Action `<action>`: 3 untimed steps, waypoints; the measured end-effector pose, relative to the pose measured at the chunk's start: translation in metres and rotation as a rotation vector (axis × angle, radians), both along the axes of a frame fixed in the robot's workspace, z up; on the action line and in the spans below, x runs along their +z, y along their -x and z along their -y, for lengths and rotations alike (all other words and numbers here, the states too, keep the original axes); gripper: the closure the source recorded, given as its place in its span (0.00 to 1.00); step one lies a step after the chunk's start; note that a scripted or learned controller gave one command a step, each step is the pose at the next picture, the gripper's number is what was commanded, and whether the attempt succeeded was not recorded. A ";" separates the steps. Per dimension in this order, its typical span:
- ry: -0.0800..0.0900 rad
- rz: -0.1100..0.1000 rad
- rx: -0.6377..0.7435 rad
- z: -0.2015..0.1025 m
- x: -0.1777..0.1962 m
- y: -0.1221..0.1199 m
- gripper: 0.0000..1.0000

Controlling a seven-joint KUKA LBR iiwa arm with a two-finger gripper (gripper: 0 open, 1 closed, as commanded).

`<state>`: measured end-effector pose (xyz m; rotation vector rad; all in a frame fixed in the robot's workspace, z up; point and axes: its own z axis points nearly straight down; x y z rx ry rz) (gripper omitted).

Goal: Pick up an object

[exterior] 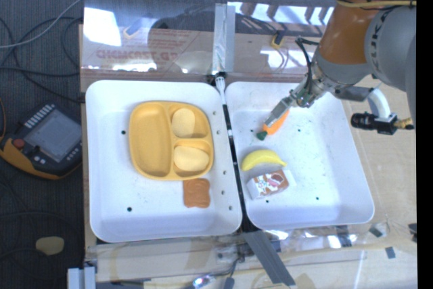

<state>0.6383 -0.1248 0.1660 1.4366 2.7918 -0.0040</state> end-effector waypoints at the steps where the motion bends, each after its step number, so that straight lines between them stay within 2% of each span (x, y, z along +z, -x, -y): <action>1: -0.003 0.008 -0.284 0.031 -0.078 -0.001 0.00; 2: -0.002 0.013 -0.282 0.030 -0.067 -0.003 1.00; 3: 0.000 0.000 -0.489 -0.046 0.018 -0.030 1.00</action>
